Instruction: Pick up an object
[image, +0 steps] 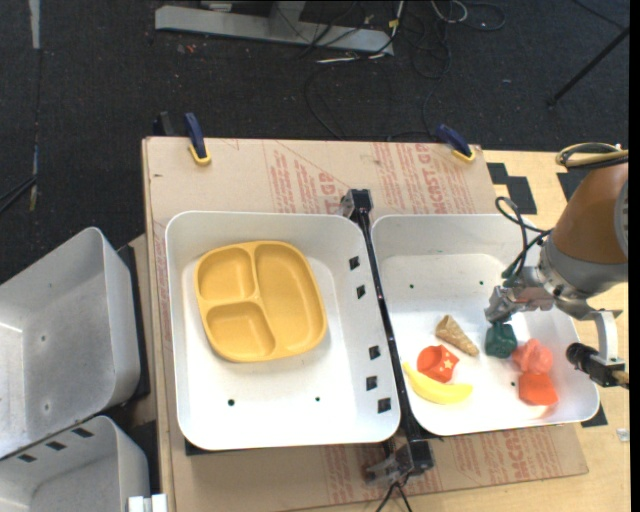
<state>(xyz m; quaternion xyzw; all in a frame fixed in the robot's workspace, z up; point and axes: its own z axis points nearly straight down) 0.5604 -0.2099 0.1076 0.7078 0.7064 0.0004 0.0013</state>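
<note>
The right bin holds several small items: a tan wedge, a red pepper-like piece, a yellow banana, a dark green lump and an orange-red piece. My gripper hangs over the right side of this bin, just above the dark green lump. Its tips point down toward that lump. Nothing is seen held between them.
The left bin carries a yellow divided plate. A black divider with clamps runs between the bins. Grey tubs stand off the bench at left. Blue-yellow clamps hold the bench's far edge.
</note>
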